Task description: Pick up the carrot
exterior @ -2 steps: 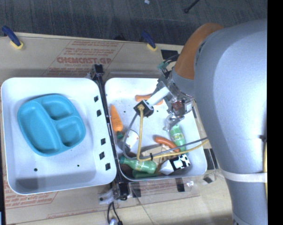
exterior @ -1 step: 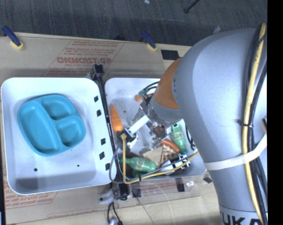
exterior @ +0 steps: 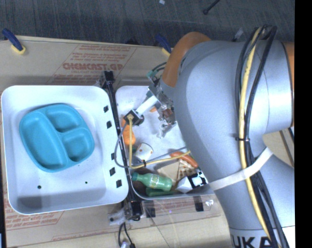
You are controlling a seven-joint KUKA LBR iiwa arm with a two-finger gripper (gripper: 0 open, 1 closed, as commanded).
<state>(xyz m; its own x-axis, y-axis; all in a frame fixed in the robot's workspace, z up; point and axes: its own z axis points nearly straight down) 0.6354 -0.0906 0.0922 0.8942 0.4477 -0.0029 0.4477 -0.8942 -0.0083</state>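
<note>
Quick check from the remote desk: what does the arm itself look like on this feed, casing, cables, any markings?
The arm has a smooth, rounded grey casing with an orange band near the wrist. Black and yellow cables run along it, a white strap wraps its body, and white KUKA lettering shows at the bottom.

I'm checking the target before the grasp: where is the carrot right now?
The carrot lies in the right bin, close against its left wall, just above the green bottle and left of the gripper.

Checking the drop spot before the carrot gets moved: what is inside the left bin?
The left bin holds a blue divided tray, lying flat with nothing visible in its compartments. Whatever lies beneath the tray is covered.
</note>
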